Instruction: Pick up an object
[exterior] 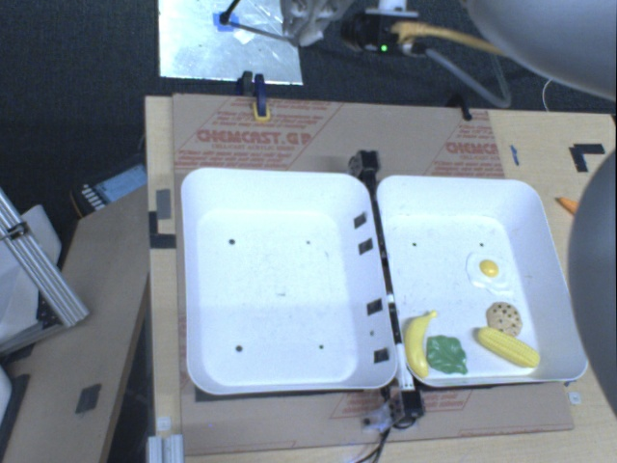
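The right bin point(540, 222) holds a fried egg point(488, 269), a round cookie point(503, 317), a yellow corn cob point(507, 347), a banana point(417, 343) and a green leafy piece point(446, 355), all in its near half. The banana lies against the bin's left wall and touches the green piece. My gripper point(310, 15) hangs at the top edge of the view, beyond both bins and over a shiny sheet point(207, 37) on the floor, far from every object. Nothing shows in its grasp. The grey arm point(540, 17) crosses the top right corner.
The left bin point(198, 258) stands beside the right one, joined by a black-clipped divider point(378, 258). Both rest on a brown cardboard sheet point(318, 133). A yellow cable point(453, 37) runs from the arm. Metal framing point(34, 268) stands at the left.
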`<state>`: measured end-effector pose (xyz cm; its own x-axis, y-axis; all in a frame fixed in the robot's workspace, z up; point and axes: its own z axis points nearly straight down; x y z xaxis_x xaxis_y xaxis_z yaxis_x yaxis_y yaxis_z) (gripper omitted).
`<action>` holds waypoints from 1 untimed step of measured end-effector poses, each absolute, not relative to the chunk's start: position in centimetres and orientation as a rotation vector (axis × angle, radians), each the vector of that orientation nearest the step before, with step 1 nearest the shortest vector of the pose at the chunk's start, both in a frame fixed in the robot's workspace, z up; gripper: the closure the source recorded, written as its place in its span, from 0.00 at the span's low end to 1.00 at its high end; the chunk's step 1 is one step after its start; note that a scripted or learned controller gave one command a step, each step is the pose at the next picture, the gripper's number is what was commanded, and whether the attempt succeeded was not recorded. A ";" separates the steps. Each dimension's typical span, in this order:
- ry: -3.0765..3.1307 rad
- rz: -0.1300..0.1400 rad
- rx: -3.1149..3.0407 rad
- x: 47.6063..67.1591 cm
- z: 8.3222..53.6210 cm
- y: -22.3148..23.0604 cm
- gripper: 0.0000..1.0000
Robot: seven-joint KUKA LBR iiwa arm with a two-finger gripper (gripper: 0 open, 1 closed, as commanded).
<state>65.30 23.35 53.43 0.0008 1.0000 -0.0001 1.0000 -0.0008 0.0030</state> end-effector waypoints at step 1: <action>2.225 0.006 2.214 65.1 54.7 23.4 1.00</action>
<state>65.14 23.42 54.66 -0.0049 1.0000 0.0008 1.0000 0.0049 0.0042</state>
